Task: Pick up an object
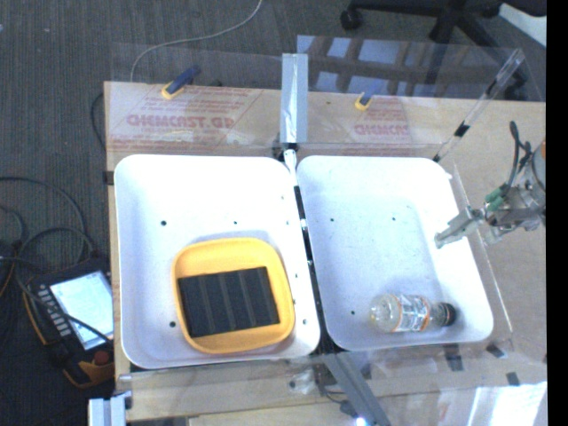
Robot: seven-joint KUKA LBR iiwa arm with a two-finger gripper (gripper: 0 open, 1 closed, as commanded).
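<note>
1. While the gripper (451, 232) hangs at the right edge of the frame, over the right rim of the right bin (373, 193), we see nothing between its fingers; whether they are spread or pressed together we cannot tell.
2. At lower right, a clear plastic bottle (411, 312) lies on its side on the right bin's floor, dark cap toward the right, near the front wall.
3. At lower left, a yellow tray with a dark slatted insert (232, 295) sits in the left bin (160, 193).
4. We judge the bottle the nearer target: come down over its middle, fingers set across its narrow width, clear of the front wall, and squeeze gently lest it roll.
</note>
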